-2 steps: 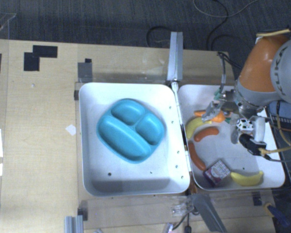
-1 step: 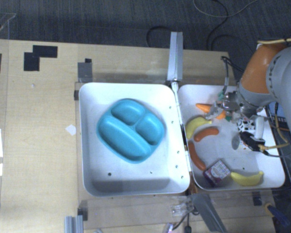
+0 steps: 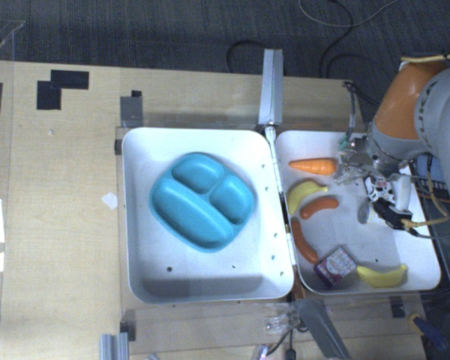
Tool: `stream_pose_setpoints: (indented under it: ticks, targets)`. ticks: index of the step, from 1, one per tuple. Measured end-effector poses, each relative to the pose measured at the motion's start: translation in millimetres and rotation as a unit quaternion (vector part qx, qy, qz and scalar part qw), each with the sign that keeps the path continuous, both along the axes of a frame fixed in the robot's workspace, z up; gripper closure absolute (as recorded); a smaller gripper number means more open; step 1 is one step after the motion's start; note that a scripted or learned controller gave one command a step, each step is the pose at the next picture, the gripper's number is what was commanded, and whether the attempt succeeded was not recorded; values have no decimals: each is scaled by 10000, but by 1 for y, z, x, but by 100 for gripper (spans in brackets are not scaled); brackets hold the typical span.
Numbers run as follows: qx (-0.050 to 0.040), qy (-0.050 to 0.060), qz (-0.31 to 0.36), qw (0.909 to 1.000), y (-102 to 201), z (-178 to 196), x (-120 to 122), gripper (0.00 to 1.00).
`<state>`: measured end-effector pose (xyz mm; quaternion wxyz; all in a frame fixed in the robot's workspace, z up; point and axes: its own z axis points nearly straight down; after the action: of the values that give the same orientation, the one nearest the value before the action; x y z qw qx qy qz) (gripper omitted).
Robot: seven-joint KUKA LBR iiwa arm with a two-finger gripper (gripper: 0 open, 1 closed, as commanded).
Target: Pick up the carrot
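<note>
The carrot (image 3: pixel 313 166) lies just left of my gripper (image 3: pixel 351 163), its long axis pointing toward me. I can't tell how my gripper is set.

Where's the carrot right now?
The carrot lies in the right bin, near its far wall, just beyond a yellow banana and an orange sausage; the gripper hangs close beside it.

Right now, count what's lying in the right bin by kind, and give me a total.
Carrot: 1
Bananas: 2
Sausages: 2
Purple box: 1
Total: 6
</note>
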<state>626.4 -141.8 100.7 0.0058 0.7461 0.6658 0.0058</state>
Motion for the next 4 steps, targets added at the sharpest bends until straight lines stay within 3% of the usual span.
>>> stream_pose_setpoints:
  ticks: [1, 2, 3, 4]
  targets:
    - [-12, 55, 632, 9980, -3, 14, 7, 100]
    - [-11, 56, 632, 9980, -3, 14, 7, 0]
    - [122, 100, 643, 9978, -25, 5, 35, 0]
    - [10, 90, 585, 9982, -39, 4, 31, 100]
